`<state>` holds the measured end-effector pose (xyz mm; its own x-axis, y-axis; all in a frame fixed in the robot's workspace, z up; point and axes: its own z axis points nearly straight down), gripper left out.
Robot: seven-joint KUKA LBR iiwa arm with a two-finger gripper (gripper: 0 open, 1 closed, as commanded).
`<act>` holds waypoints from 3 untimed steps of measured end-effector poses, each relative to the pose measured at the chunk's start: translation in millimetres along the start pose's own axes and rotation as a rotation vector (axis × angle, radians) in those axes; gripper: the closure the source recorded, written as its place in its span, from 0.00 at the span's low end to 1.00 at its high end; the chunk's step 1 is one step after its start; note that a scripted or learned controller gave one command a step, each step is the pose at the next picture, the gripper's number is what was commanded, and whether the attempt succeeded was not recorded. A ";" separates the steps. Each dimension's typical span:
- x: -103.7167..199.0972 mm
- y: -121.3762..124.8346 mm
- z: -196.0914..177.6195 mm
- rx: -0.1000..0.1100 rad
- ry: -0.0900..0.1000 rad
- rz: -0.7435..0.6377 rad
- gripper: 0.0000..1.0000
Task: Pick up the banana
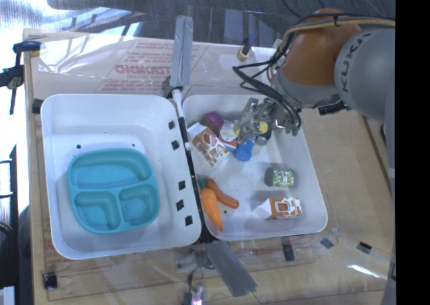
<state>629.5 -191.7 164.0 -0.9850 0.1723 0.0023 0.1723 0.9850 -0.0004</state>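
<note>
In the far part of the right bin (250,183), the gripper (253,119) hangs low over a knot of small things. The only yellow you can see there, a small patch I take to be the banana (263,126), lies right beneath it and is largely covered by the wrist. From this slant you cannot tell whether the gripper is set wide or narrow, nor whether anything sits in it, so do not count the banana as held. I judge this to be the reach-and-grasp step, with the lift not yet made. Close neighbours crowd the spot: a blue toy (244,151) just beside the yellow patch on the near side, a carton (209,146) a little further left, and a purple piece (213,121) toward the divider. The can (280,177), the carrot (212,209) and a second small box (284,208) lie well apart, nearer you. The next move calls for a closure on the banana alone, clear of the blue toy, then a straight rise. Watch for yellow coming up with the gripper before you call it a pick.
</note>
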 end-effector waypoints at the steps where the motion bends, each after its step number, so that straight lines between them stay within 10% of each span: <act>1: -5.9 -3.6 -83.9 0.000 -0.001 -0.264 1.00; 3: -2.0 38.6 -102.5 -0.001 0.004 -0.226 1.00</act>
